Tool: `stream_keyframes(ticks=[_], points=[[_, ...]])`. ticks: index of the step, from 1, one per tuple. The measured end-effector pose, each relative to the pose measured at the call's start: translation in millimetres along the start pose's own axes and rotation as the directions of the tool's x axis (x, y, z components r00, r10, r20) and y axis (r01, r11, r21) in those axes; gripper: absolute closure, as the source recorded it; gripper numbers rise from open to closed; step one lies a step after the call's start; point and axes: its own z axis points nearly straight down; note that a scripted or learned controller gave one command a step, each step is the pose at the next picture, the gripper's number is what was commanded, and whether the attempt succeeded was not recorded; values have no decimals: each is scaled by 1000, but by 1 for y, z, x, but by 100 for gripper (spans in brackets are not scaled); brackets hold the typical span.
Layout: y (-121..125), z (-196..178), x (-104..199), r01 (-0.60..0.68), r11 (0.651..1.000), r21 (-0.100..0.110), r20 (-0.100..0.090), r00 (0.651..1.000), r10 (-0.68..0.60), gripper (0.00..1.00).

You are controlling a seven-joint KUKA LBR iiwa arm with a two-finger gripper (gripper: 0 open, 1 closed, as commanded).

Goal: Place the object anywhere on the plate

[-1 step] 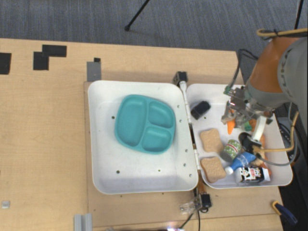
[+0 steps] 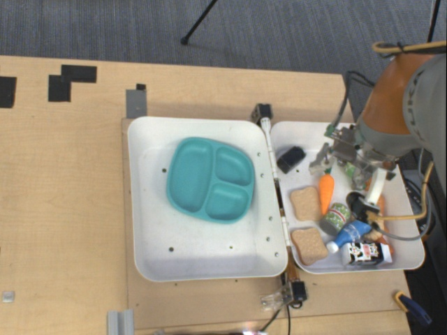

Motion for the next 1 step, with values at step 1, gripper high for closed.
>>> stream_keyframes(ticks=[1], points=[[0, 0, 0, 0, 1000, 0, 0, 1000, 0, 0]])
